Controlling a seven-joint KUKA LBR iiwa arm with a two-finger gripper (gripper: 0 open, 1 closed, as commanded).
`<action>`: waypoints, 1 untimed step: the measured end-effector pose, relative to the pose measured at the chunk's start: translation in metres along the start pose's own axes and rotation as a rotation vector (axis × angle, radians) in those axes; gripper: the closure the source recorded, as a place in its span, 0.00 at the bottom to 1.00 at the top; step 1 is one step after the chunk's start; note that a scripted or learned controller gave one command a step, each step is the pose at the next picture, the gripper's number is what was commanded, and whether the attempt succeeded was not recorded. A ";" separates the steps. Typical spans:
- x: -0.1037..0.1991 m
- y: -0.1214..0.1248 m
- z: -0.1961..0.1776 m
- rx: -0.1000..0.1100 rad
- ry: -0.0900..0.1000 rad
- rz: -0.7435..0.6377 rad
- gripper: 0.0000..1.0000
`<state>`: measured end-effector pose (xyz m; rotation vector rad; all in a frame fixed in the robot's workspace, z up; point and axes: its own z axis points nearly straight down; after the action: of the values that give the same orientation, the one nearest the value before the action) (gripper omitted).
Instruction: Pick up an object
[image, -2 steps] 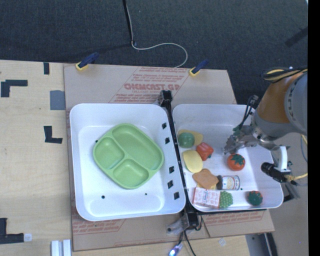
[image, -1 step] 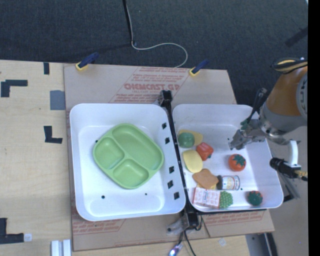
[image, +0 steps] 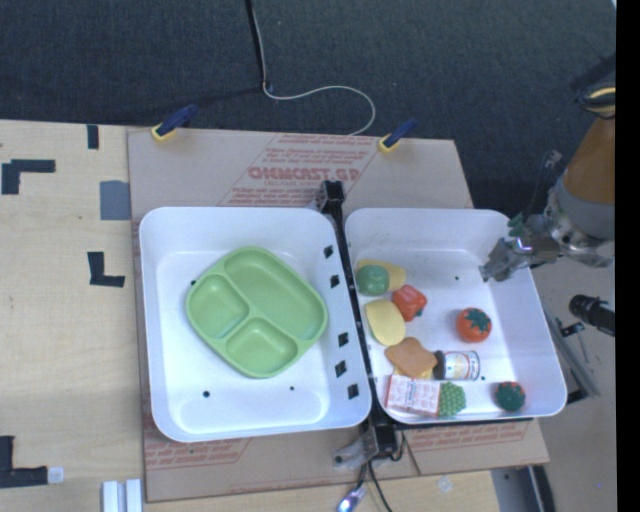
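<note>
The right bin (image: 420, 228) holds several toy foods: a green ball (image: 373, 279), a red pepper (image: 409, 301), a yellow piece (image: 385, 323), an orange-red tomato (image: 474, 323), a brown cookie shape (image: 411, 357), a small jar (image: 461, 366), a red-and-white packet (image: 412, 396), a green textured piece (image: 452, 399) and a dark green ball (image: 510, 396). My gripper (image: 497, 264) hangs over the bin's upper right corner, above and to the right of the tomato. Nothing shows between its fingers.
The left bin (image: 165, 300) carries a green divided plate (image: 257, 310). Both bins rest on a cardboard sheet (image: 290, 170) held by clamps. A cable (image: 300, 95) runs across the dark floor behind. The arm's orange band (image: 592, 165) sits at the right edge.
</note>
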<state>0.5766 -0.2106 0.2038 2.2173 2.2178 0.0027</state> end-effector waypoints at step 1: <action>0.000 0.001 -0.022 0.003 0.002 -0.001 1.00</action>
<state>0.5773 -0.2105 0.2259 2.2187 2.2208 0.0015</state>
